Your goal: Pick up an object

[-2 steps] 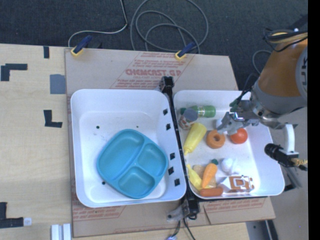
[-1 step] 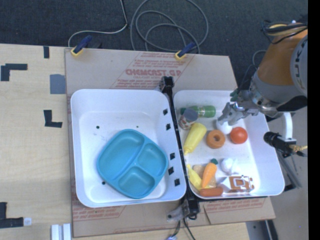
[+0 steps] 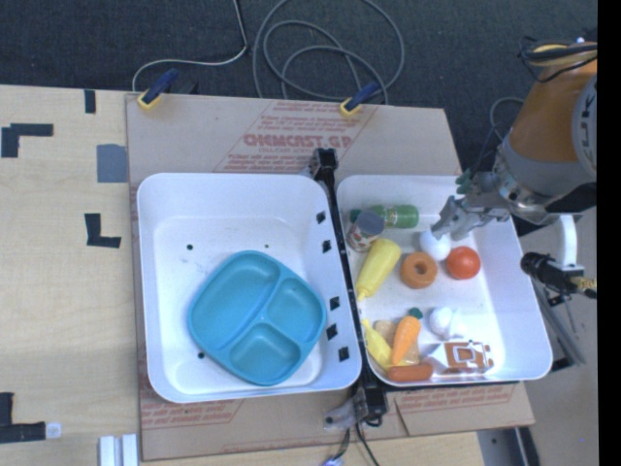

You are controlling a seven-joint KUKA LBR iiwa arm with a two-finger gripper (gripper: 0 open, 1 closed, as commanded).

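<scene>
currently the pincer (image 3: pixel 448 227) hangs low; grip state cannot be told. crowding risk: white egg (image 3: pixel 434 246) directly beneath, tomato (image 3: pixel 464 262) just beside, may deflect.

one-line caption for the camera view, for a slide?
Gripper poised over the right bin of toy food, near a tomato and doughnut; blue divided plate in the left bin.

The arm (image 3: pixel 558 115) is cut off by the right edge. The gripper (image 3: pixel 448 223) partly hides a white object (image 3: pixel 434 245) beneath it.
</scene>
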